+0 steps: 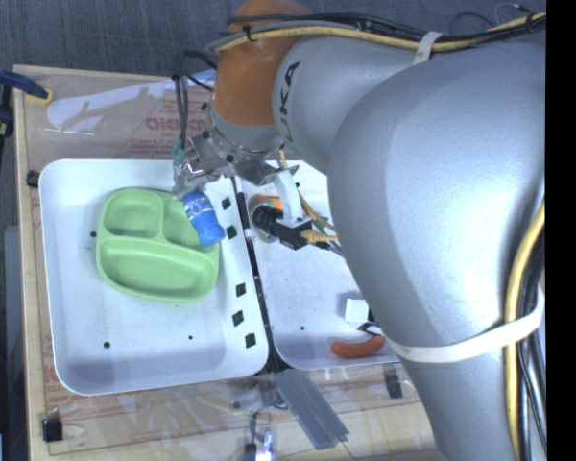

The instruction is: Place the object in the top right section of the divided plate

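A green divided plate [139,257] lies in the left bin [77,344], toward its upper part. My gripper [188,186] hangs over the plate's upper right corner, close to the wall between the bins. It is shut on a small blue bottle-like object [204,223] with a pale top. The object slants down from the fingertips over the plate's top right section, and its lower end is at the plate's right rim. Whether it touches the plate I cannot tell.
The right bin [298,286] holds an orange sausage-shaped thing [357,347] and a small white block [355,308] near its front, partly under the arm. The big grey arm covers most of that bin. Blue clamps [19,86] sit at the bench's far left corner.
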Tool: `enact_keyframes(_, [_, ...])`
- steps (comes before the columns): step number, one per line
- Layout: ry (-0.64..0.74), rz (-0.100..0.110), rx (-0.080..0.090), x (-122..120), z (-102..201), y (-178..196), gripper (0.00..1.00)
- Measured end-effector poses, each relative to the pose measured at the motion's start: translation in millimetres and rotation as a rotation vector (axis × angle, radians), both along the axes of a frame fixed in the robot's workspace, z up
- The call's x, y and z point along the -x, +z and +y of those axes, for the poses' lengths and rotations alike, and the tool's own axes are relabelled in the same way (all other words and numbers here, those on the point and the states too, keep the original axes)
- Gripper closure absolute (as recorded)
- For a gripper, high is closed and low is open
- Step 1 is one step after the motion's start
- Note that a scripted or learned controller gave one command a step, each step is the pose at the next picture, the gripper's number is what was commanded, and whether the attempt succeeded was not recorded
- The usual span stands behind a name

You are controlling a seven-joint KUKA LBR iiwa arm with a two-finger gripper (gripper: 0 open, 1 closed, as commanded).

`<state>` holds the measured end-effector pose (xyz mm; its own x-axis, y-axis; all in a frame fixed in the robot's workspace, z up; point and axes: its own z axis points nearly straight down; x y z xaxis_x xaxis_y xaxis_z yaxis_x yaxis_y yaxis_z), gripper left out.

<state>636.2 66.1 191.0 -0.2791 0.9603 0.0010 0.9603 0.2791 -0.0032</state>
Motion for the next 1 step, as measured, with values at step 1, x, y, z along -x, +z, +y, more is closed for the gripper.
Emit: enact_keyframes(1, [0.0, 0.0, 0.0, -0.1, -0.4, 0.1, 0.0])
